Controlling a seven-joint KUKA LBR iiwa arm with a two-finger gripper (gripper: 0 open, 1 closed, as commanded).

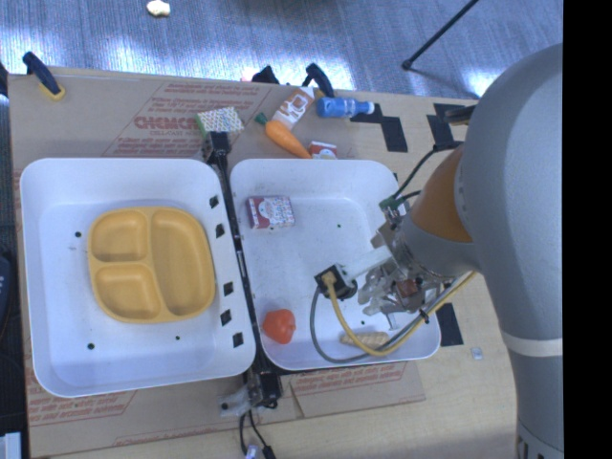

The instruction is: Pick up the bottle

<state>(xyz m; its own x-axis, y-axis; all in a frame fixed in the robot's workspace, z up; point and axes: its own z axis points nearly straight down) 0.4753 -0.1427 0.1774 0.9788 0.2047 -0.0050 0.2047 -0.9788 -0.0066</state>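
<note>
- Jaws [394, 293]: a metallic, cable-wrapped assembly at the end of the grey arm, set low over the right part of the right bin; too cluttered by wiring and brackets to tell how wide they stand or whether anything is between them.
- Yellow and black cables [337, 325]: looped from the jaws across the right bin's floor, ending in a small black-and-yellow connector.
- Grey robot arm with orange band [497, 208]: smooth, rounded casing, entering from the right and covering the right bin's far side.
- Right shallow white plastic bin [316, 175]: glossy, rounded corners, faintly speckled floor.
- Small red round fruit-like object [279, 326]: matte, lying near the right bin's front left corner.
- Small flat red-and-white carton [271, 211]: rectangular, printed, lying in the right bin's upper left area, well apart from the jaws.
- Left shallow white plastic bin [48, 256]: beside the right one, joined along a seam with black clips.
- Yellow three-compartment plastic tray [151, 262]: smooth, rounded, lying flat in the middle of the left bin.
- Small blue plastic bottle [342, 108]: lying on its side on the tabletop behind the right bin, outside both bins, well apart from the jaws.
- Orange carrot-shaped toy [286, 138]: tapered, on the tabletop just behind the right bin's rim.
- White-and-orange printed packet [293, 107]: tilted, between the carrot and the bottle.
- Brown cardboard-covered tabletop [143, 113]: printed red lettering, black tape marks.
</note>
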